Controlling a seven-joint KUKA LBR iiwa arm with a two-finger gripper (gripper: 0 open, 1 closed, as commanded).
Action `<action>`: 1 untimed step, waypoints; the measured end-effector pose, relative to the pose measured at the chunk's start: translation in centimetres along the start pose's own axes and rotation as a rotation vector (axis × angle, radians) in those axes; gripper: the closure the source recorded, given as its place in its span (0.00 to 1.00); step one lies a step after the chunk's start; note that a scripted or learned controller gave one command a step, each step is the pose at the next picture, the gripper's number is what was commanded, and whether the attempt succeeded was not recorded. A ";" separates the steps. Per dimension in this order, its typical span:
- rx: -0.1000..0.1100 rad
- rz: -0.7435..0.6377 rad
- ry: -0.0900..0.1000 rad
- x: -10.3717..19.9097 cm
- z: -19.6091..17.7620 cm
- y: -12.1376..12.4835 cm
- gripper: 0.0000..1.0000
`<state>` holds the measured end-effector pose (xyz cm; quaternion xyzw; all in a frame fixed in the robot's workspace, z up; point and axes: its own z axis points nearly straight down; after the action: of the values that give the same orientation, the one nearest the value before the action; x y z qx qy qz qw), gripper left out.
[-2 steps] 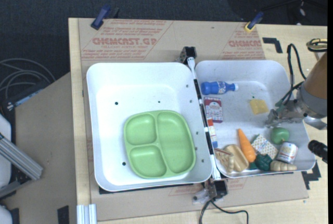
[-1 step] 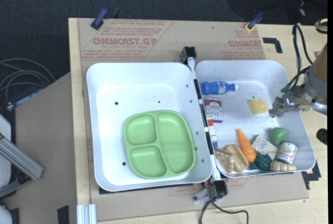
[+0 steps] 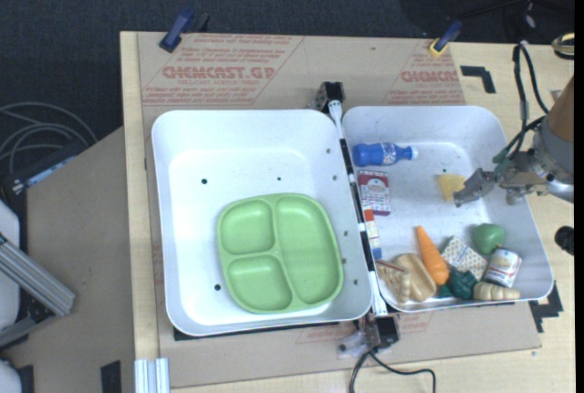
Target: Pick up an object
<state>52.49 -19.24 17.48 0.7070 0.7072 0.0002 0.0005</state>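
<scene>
- The step in hand is judged to be the approach: the gripper (image 3: 482,185) is seen low over the right bin (image 3: 474,122), entering from the right edge, and nothing is seen between its parts.
- Whether the gripper is spread or pressed together cannot be told; it is small and dark against the bin floor.
- No single target is named by the task, so any of the things in the right bin may serve. A small yellow piece (image 3: 451,185) lies just beside the gripper, to its left, and is judged the likeliest target.
- A green round object (image 3: 488,236) lies near the gripper, below it in the view, with a small can (image 3: 503,268) beside it at the bin's lower right.
- A blue bottle (image 3: 382,153) lies on its side near the top left of the right bin, with a red-and-white packet (image 3: 373,193) just below it.
- An orange carrot (image 3: 432,255) is tilted among a cluster of items along the lower wall.
- The left bin (image 3: 182,200) bears a green divided plate (image 3: 278,252), well apart from the gripper.
- The next move is judged to call for a short shift toward the yellow piece, a descent around it, and closure before any lift; crowding from the neighbouring items is slight there.
</scene>
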 end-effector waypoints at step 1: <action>0.002 -0.001 0.001 6.9 9.1 -2.3 0.00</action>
<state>50.18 -12.36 8.41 0.7067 0.7075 0.0001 -0.0005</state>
